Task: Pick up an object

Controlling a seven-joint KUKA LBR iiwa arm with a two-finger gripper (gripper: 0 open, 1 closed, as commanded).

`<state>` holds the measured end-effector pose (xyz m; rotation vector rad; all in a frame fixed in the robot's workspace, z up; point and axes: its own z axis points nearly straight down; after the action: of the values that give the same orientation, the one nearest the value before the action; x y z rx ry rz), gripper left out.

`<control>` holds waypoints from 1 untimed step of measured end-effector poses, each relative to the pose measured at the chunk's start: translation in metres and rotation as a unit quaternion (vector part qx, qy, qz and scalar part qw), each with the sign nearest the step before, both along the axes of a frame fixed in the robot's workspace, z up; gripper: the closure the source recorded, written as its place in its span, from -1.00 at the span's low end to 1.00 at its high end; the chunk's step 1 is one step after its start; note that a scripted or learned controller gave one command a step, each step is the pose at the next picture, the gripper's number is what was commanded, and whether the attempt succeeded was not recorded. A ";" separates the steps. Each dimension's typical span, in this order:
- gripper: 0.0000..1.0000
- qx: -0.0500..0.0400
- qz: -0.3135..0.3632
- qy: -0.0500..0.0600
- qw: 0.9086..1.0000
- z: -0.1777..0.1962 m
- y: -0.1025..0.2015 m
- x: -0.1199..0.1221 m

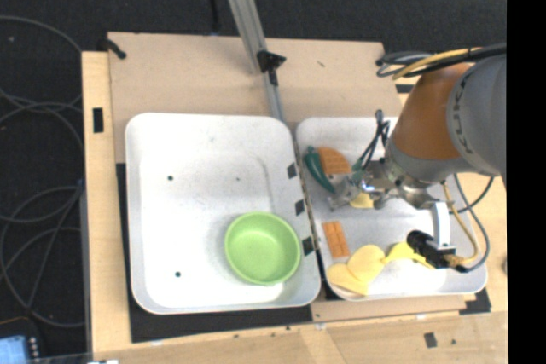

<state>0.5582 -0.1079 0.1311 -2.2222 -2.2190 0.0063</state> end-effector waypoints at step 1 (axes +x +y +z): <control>1.00 0.001 -0.003 -0.004 1.000 0.013 0.000 0.002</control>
<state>0.5601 -0.1079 0.1445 -2.2310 -2.2152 -0.0044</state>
